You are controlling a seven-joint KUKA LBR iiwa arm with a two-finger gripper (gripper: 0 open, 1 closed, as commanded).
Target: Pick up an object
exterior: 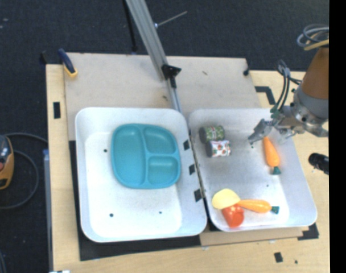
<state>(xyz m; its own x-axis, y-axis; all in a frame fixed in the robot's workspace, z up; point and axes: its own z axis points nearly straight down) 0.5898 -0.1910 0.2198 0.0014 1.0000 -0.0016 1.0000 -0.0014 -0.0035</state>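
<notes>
In the right bin (241, 175) lie several small toys. An orange carrot (271, 153) rests near the bin's right side, its upper end right below my gripper (269, 134), which hangs over the bin's upper right part. A green can (211, 133) and a white box with red spots (219, 148) lie together at the bin's upper left. A yellow piece (225, 198), a red piece (233, 215) and a second carrot with a green tip (256, 206) cluster at the bin's front edge.
The left bin (93, 209) holds a teal divided plate (145, 155). A metal pole (150, 33) slants from the top of the view down to the gap between the bins. Cables hang by the arm at the right.
</notes>
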